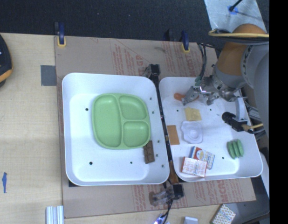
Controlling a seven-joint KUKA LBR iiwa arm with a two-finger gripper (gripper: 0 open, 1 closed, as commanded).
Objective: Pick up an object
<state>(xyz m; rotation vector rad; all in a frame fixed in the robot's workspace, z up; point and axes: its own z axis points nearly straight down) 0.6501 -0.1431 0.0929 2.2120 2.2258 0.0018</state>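
The left bin [72, 125] holds a green divided plate [120, 120] at its centre. In the right bin [256, 169], a clear lid [192, 133] sits mid-bin, a yellow slice [193, 114] at its 12 o'clock, a red-and-white packet [198, 161] at 6 o'clock, a green pod [235, 149] at 4 o'clock. The gripper [202, 95] hovers over the bin's 12 o'clock edge, fingers spread, holding nothing.

Grey arm [256, 73] with orange band, metallic tool [203, 93], black cables.
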